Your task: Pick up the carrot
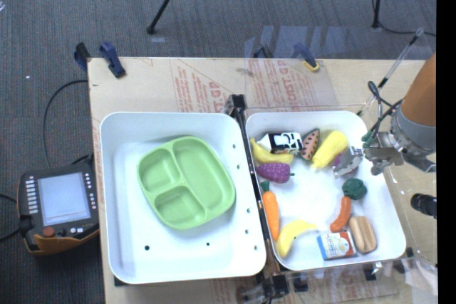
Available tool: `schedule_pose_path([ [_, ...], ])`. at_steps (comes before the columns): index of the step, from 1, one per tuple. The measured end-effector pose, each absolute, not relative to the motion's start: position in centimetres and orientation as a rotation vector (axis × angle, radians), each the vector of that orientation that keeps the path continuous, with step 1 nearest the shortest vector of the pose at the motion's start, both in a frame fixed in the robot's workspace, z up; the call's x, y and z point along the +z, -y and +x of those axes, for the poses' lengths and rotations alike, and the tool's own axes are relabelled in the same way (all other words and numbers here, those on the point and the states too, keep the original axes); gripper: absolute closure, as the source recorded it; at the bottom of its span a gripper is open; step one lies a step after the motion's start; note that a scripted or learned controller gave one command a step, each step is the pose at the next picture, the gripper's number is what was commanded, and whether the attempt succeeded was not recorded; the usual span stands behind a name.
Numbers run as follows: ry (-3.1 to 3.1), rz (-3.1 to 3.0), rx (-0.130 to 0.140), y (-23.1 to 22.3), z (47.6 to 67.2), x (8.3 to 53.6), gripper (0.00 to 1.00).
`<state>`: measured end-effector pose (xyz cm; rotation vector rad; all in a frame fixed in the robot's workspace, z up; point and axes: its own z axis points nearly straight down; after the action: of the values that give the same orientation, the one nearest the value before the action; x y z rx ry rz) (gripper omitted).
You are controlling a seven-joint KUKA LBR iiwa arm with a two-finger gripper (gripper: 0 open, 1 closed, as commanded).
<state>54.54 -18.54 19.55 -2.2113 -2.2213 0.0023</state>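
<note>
Nearest me, the carrot (271, 213) lies along the right bin's (395, 221) left wall, beside a banana (292, 235). I hold the end effector (350, 161) over the far right corner, well apart from it; its grip I cannot tell

The only lettering that shows is red print on the bench board (206, 85) behind the two bins, set in large capitals beside a red triangle outline; it lies turned and upside down from this angle, and the letters cannot be made out with any certainty. A small black-and-white package (285, 142) in the right bin (396, 224) and a small orange-and-white packet (335, 245) near that bin's front carry printed marks, but they are too small and blurred to read. The screen of the handheld controller (60, 201) on the floor shows nothing legible.
</note>
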Motion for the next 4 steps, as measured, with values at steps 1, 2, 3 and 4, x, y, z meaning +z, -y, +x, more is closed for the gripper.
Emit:
schedule_pose_path([
  [1, 2.133, -2.286, 0.009, 13.4, 52.0, 12.6, 0.0],
  [2, 1.846, -2.535, 0.009, 8.5, 52.3, 8.6, 0.0],
  [3, 1.34, -2.828, 0.014, 7.9, 50.3, 8.5, 0.0],
  [4, 1.122, -2.928, 0.008, 9.3, 59.5, 8.7, 0.0],
])
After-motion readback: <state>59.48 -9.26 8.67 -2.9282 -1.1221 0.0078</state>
